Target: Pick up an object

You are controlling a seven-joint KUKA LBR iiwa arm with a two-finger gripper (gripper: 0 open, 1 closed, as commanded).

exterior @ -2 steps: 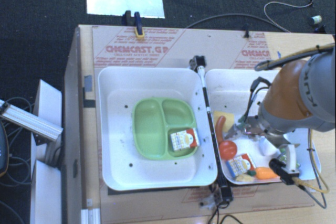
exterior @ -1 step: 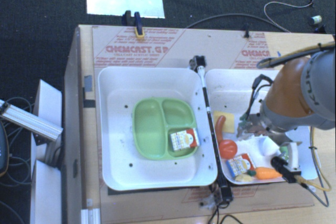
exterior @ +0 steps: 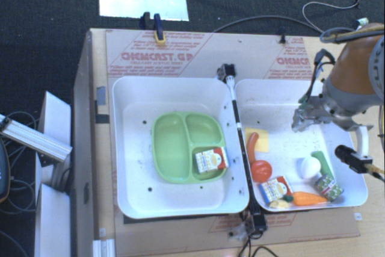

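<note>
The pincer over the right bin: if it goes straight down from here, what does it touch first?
Probably the bare white floor of the right bin. The pincer points down above an open patch; the nearest toys lie closer to the camera. Depth is uncertain.

Both white bins [exterior: 129,147] look like smooth moulded plastic with a slight sheen. Green divided plate [exterior: 174,147]: matt plastic, faintly glossy at the rims. Small carton [exterior: 210,160] on it looks like printed card or plastic, satin. Tomato [exterior: 261,170] and carrot [exterior: 310,198] appear glossy toy plastic; white egg shape [exterior: 309,167] smooth, dull sheen. Bench top [exterior: 198,51] is a clear sheet under printed protective film. Floor [exterior: 42,15] is dark, rough carpet. Arm's orange band [exterior: 358,63] is satin painted; the gripper [exterior: 304,120] dull grey metal.
</note>
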